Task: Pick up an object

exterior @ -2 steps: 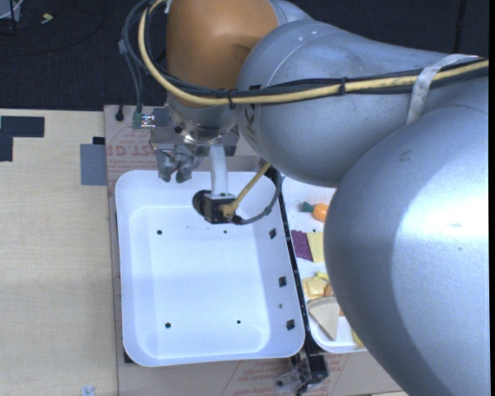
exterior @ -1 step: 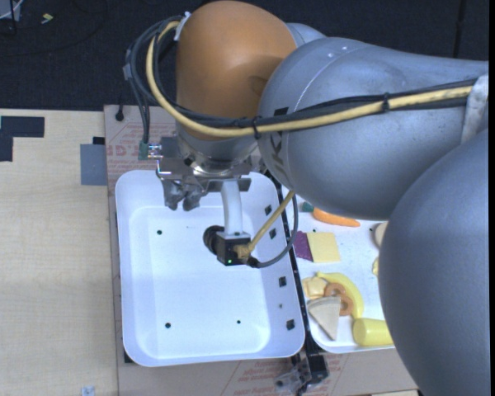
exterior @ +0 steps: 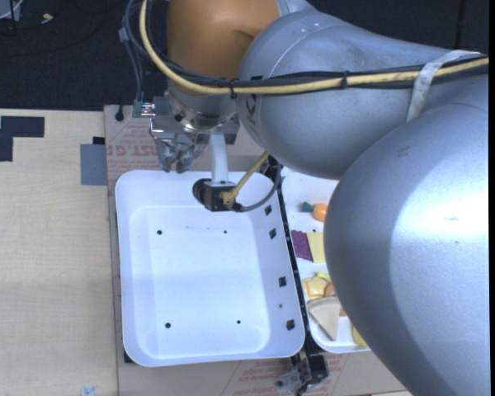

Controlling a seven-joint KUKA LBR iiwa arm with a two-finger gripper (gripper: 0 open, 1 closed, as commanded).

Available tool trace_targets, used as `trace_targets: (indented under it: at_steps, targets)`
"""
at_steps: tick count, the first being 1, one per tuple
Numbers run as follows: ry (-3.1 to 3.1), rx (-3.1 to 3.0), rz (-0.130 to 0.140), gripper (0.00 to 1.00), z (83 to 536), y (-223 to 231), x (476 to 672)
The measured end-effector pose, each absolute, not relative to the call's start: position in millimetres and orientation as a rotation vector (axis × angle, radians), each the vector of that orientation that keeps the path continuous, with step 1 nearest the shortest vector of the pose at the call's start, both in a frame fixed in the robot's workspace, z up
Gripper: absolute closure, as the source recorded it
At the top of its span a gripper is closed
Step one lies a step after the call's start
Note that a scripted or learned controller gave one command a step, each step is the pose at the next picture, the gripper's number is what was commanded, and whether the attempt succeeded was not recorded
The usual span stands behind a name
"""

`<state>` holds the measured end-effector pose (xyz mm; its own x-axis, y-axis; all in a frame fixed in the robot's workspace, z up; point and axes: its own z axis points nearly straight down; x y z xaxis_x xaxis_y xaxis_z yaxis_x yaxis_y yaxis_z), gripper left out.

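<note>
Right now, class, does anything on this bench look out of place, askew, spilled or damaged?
Nothing stands out. The left bin sits square beside the right bin, which holds small items such as an orange piece and a purple piece. The claw hangs at the left bin's far rim.
</note>
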<state>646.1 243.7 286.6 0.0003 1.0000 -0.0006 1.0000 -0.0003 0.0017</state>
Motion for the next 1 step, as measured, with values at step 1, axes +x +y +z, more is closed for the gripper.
trace_targets:
  at_steps: [1]
  targets:
    - [2.224,2.221,-0.003,1.0,311.9,242.8,626.9]
